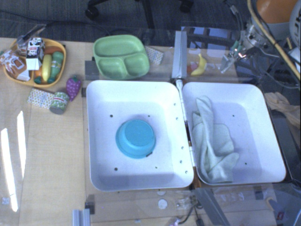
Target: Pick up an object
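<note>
Pick not yet made, judging by how things lie. Largest first: worktop [42, 173], pale wood, carrying two white bins side by side. Left bin [103, 173] holding a blue bowl [136, 138], upside down it seems, just off centre toward 6 o'clock, touched by nothing. Right bin [263, 126] holding a crumpled pale cloth [212, 142], running from 11 o'clock down to 7 o'clock along the inner wall, likewise lying free. Arm [277, 1] parked high at 1 o'clock of the whole view, well apart from both bins. Claw [233, 53] hanging near the arm, beyond the right bin's far edge; open or closed, cannot tell, too small and cluttered by cables. Nothing seen between it and any object. Beyond the bins: green divided tray [120, 56] at 12 o'clock, yellow bowl of toy food [35, 60] at 10 o'clock, small banana-like piece [201, 65] near the claw. Everything left to do: approach, descent, grasp, lift.
</note>
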{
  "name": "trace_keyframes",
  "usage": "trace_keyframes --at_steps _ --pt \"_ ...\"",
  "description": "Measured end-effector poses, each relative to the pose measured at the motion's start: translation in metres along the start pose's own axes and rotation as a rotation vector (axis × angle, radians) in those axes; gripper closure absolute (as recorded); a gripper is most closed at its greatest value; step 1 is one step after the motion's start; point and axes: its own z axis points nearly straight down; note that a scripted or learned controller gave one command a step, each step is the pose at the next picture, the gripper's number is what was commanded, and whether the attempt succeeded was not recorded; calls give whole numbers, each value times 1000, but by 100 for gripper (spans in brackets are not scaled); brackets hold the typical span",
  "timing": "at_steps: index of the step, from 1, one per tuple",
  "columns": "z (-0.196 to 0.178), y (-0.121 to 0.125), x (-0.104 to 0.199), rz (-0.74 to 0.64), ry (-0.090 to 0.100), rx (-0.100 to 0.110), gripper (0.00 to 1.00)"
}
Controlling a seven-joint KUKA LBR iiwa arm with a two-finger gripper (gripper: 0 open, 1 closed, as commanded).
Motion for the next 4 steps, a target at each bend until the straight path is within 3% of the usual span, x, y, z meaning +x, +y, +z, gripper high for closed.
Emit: trace_keyframes --at_steps 1,2,3,4 --pt "-8 20 36 -80 2 2 100" --pt "-35 37 68 79 2 3 100" --pt "43 59 110 148 4 5 100" --pt "126 -14 41 150 3 6 100"
